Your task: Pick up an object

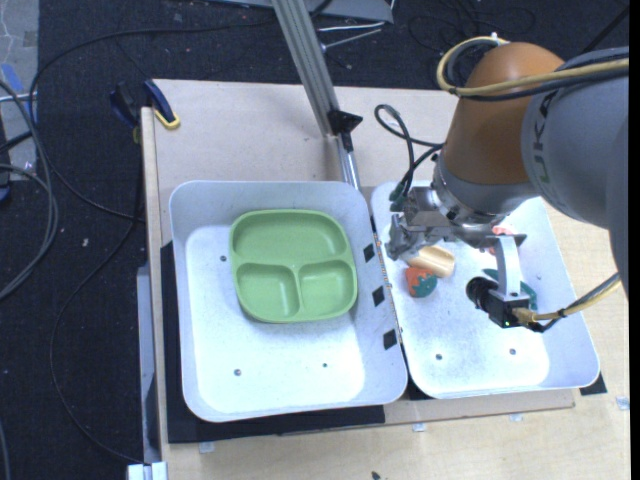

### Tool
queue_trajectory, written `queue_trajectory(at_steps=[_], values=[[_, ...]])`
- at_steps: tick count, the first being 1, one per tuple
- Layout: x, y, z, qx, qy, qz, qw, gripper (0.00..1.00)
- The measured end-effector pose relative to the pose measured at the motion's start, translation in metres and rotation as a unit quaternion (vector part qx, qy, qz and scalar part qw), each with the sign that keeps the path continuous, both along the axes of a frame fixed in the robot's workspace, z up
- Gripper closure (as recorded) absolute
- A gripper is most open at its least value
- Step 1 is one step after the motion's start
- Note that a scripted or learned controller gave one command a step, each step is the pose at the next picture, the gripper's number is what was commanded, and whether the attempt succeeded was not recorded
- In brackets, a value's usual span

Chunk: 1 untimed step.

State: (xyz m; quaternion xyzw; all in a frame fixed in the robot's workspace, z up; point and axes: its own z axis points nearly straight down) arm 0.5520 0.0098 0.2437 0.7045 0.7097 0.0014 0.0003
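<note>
Left bin: green 3-compartment plate lying flat, well apart from the rest. Right bin: gripper low by left wall, apart or together impossible to tell. Just right: tan block touching small orange-and-teal object, wrist crowding overhead.

Grey arm reaching in from right, orange-banded wrist bent downward, pincer low

One fixed camera, mounted above the bench, looking down at a slant. Mid-range framing: left bin and right bin both inside the frame, dark floor showing beyond the bench's far and left sides. Arm enters from the right edge, cut off there.
</note>
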Motion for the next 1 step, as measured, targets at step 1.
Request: queue_trajectory(at_steps=[1], values=[[0.0211,0.0465,-0.0131,-0.0006,0.001,0.000,1.0000,1.00]])
